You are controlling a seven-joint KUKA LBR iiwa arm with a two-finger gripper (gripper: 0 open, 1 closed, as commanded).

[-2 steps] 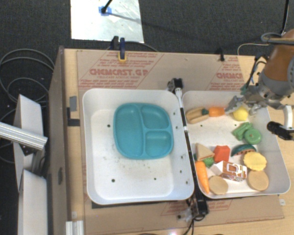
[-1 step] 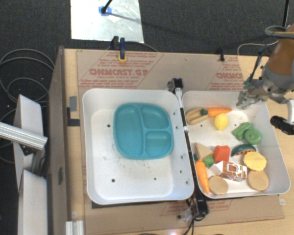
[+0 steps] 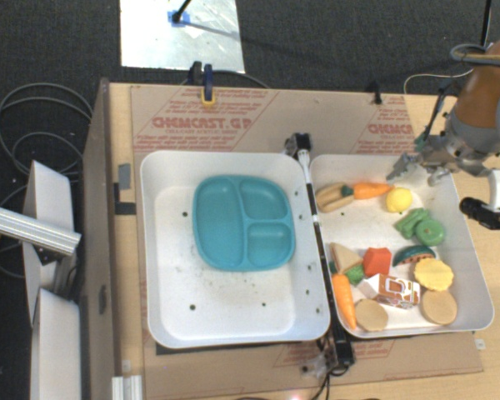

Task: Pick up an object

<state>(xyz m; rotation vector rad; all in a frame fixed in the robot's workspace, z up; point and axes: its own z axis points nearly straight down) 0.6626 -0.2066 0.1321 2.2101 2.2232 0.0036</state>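
The right bin [image 3: 475, 261] holds several toy foods. At its back lie a bread piece [image 3: 333, 197], a carrot [image 3: 369, 191] and a yellow lemon [image 3: 398, 199]. Further forward are a green vegetable [image 3: 420, 225], a red pepper [image 3: 377, 261], a second carrot [image 3: 344, 300], a small carton [image 3: 397, 290], a yellow slice [image 3: 434, 274] and two tan discs [image 3: 371, 315]. My gripper [image 3: 418, 172] hovers over the bin's back right corner, just behind the lemon. It is open, its fingers spread with nothing between them.
The left bin [image 3: 171, 307] carries a teal divided plate [image 3: 242, 222]. A clamp [image 3: 300, 147] sits where the two bins meet at the back. A black part [image 3: 482, 215] juts in over the right bin's right rim. Cardboard lies beneath both bins.
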